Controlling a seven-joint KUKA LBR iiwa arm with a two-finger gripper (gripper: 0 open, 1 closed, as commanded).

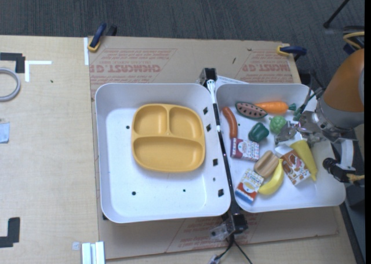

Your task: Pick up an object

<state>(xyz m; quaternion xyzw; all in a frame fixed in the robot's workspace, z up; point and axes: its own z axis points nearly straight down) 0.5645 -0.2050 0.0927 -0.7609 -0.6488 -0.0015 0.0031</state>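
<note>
1 gripper point(290, 131) — among toy food point(272, 158)

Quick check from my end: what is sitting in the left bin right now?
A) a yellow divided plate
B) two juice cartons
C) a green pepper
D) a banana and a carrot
A: the yellow divided plate lies alone in the left bin, while the banana, carrot and other toy foods are in the right bin.
</note>
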